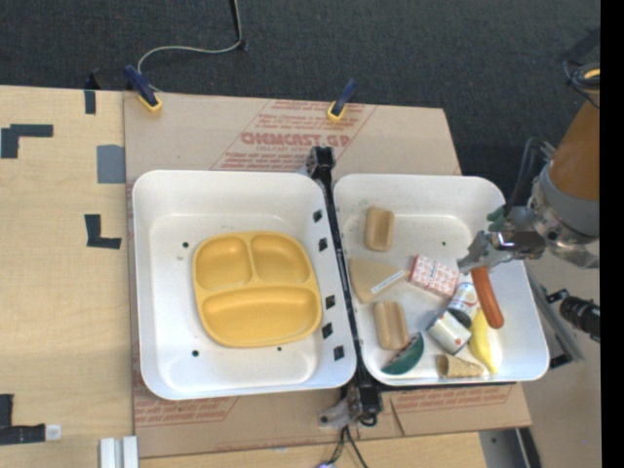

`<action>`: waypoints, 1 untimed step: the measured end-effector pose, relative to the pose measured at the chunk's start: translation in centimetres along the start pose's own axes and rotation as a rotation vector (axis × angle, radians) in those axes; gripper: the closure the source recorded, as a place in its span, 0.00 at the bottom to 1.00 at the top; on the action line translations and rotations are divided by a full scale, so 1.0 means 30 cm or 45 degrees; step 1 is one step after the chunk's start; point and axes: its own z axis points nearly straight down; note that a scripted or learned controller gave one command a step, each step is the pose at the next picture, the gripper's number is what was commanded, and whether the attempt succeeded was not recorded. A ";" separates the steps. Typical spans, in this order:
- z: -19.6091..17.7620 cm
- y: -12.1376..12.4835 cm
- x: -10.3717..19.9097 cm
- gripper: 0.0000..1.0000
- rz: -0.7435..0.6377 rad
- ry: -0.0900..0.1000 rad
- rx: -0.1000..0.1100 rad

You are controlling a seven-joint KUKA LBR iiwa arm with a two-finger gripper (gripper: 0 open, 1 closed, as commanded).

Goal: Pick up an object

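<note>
My gripper (pixel 490 246) hangs over the right side of the right bin (pixel 439 205), just above the upper end of a red sausage (pixel 488 300). Nothing shows between it and the sausage. Beside the sausage lie a yellow banana (pixel 483 341), a silver can (pixel 449 332) and a pink-and-white box (pixel 433 275). Further left in that bin are a tan bread block (pixel 378 229), a pale wedge (pixel 367 281), a brown bun (pixel 390 324) and a dark green piece (pixel 404 357).
The left bin (pixel 166 213) holds a yellow divided plate (pixel 258 289). A black divider (pixel 331 252) runs between the bins. Both bins rest on cardboard (pixel 283 139) held by yellow-blue clamps (pixel 143 88). The grey arm with its orange band (pixel 575 164) stands at the right.
</note>
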 end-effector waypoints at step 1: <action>0.625 0.025 0.028 0.00 0.002 0.002 0.004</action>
